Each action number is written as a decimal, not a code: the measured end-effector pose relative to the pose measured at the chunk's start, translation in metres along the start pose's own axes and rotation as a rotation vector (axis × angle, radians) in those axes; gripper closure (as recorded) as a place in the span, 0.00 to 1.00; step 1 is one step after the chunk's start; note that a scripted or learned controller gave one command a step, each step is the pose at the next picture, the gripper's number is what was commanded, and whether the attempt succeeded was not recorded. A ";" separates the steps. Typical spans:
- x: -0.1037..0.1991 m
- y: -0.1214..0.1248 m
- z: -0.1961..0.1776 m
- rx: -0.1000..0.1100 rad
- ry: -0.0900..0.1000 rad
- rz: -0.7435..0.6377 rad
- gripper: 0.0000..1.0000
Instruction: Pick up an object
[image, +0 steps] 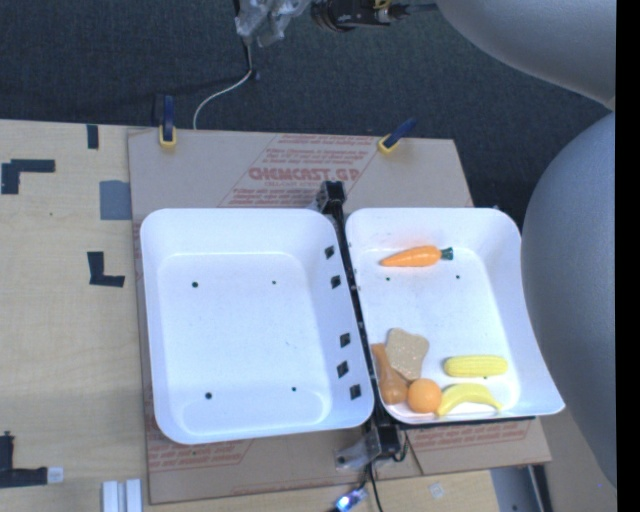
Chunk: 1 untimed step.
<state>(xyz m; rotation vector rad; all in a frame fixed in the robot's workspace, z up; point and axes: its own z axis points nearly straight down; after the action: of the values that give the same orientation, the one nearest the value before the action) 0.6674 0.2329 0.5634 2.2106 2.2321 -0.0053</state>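
Cardboard-backed bench: gripper (262, 22) far above bins, aperture indeterminable; carrot (411, 258) nearest, light, rigid, slick — grasp mid-body.

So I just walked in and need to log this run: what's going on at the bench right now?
Nothing is being handled yet. The gripper is up at the top of the view, above the dark floor and well away from both bins. The right bin holds a carrot lying apart toward the back, and a front cluster: a bread slice, an orange, a corn cob and a banana.
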 end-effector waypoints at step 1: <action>0.001 0.000 -0.010 -0.003 0.000 -0.001 1.00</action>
<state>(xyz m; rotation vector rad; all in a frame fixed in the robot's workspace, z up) 0.6674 0.2344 0.5731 2.2080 2.2319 -0.0013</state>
